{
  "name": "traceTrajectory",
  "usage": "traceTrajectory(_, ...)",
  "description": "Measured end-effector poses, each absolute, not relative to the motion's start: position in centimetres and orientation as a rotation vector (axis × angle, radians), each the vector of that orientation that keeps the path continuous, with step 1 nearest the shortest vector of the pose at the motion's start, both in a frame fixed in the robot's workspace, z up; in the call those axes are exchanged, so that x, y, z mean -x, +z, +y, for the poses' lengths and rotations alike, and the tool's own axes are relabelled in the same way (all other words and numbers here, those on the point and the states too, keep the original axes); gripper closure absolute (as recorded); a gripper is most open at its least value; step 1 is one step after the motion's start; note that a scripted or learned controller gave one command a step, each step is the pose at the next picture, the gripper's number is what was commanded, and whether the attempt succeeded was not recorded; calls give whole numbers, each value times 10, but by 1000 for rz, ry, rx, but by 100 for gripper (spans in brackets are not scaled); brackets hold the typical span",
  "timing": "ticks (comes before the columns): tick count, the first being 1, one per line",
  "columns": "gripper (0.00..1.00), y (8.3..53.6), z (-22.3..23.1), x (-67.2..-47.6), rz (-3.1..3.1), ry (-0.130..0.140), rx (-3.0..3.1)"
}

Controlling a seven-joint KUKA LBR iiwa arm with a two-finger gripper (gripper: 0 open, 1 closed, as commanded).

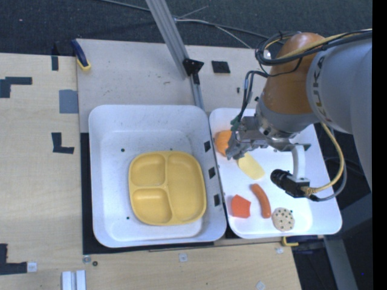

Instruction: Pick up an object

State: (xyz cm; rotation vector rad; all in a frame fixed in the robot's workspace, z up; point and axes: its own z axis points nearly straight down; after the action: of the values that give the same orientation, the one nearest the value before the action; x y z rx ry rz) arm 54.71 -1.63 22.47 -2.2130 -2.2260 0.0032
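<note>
Arm [302, 83] reaches in from right, over right bin [320, 219]. End effector [237, 145] low at bin's upper left, beside orange ball [222, 141] and just above pale yellow block [251, 167]; cannot tell whether it grips anything or how it is set. Further down in same bin: red-orange wedge [240, 206], sausage [262, 199], speckled cookie [282, 219], near each other. Left bin [109, 132] holds yellow divided plate [167, 187]. Both bins on table [36, 180].
</note>
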Motion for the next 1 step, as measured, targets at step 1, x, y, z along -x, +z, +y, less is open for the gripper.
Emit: traceTrajectory(1,100,233,31,-558,-2228,0,2213)
